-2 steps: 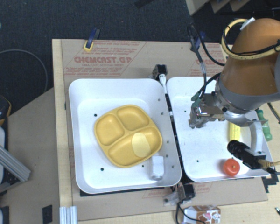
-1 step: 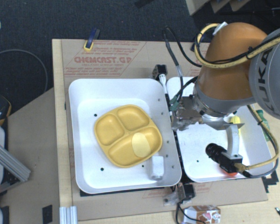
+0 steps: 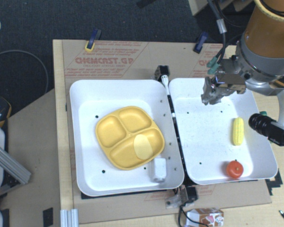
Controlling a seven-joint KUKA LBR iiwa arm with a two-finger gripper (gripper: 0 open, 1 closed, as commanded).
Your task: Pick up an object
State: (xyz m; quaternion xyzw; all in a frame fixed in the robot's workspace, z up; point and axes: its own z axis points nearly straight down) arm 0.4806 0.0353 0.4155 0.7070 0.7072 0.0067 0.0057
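Reading "CHEMCAST GP": bench board (image 3: 104,59) lettering

Setting: a brown cardboard-covered bench top (image 3: 128,60) printed with red lettering, held by a yellow-and-blue clamp (image 3: 92,40) and a blue clamp (image 3: 200,42), over dark grey carpet floor (image 3: 42,13) with thin looping cables (image 3: 9,60).
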